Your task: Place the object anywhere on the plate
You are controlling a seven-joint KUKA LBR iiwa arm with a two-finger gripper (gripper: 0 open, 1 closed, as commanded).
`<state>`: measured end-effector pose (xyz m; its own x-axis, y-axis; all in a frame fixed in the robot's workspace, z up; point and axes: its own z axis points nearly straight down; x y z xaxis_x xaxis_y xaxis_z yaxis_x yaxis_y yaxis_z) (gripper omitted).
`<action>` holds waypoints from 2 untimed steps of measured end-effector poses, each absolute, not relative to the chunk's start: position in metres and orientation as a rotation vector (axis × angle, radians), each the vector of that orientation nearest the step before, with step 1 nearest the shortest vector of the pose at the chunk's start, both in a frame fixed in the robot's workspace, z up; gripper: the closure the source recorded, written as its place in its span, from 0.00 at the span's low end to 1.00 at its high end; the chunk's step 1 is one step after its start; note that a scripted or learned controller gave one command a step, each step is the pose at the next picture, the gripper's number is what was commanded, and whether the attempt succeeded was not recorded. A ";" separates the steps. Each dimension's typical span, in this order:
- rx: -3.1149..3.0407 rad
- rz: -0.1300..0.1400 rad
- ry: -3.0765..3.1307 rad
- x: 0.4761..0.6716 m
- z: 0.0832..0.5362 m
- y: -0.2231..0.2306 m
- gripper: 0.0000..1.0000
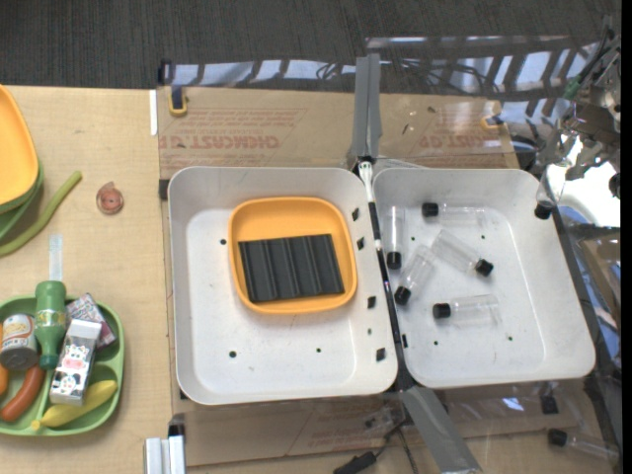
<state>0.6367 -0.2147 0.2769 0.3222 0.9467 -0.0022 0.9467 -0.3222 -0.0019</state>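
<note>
An orange plate (291, 217) with rounded corners lies in the left white bin (197, 344), a little above the bin's middle. A dark grey ridged slab (291, 268) lies flat on the plate and covers most of its floor. In the right white bin (533, 354) lie several clear vials with black caps, among them one vial (456, 211) near the back, another vial (462, 255) in the middle and a third vial (472, 309) toward the front.
A green tray (109, 388) of toy food and a green bottle (49, 314) stand on the wooden table at the lower left. A yellow bowl (15, 156) sits at the left edge. Cardboard (257, 131) lies behind the bins, and a metal frame (367, 107) rises between them.
</note>
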 end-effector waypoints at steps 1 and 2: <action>-2.429 0.004 -1.994 0.659 0.315 -0.212 1.00; -2.137 0.003 -2.305 0.660 0.417 -0.216 1.00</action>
